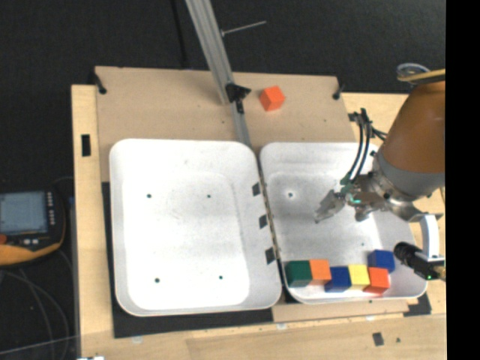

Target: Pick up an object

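Observation:
Several coloured blocks lie in a row along the front edge of the right bin (300,171): a green block (298,273), an orange block (320,269), a blue block (337,279), a yellow block (358,276) and a red-orange block (378,279), with a second blue block (382,259) just behind. My gripper (343,211) hangs over the middle of the right bin, above and behind the row. It is open, its fingers (325,208) spread with nothing between them.
A lone orange cube (271,98) sits on the bench board behind the bins. A slanted metal post (212,40) rises from the back between the bins. The left bin (184,223) lies beside the right one. A handheld device (26,220) lies at far left.

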